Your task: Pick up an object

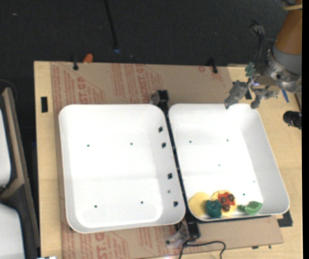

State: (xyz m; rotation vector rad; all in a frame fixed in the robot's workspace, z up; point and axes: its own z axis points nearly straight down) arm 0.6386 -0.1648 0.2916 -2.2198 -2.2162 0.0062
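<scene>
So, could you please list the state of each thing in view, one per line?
gripper: open, holding nothing, above the right bin's far rim.
left bin: level on the bench.
right bin: holds a toy cluster.
toy cluster: piled at the near edge, untouched.

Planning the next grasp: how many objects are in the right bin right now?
4, clustered at the right bin's near edge: a yellow piece, a teal piece, a red piece and a green piece. They overlap, so more may be hidden.
</scene>
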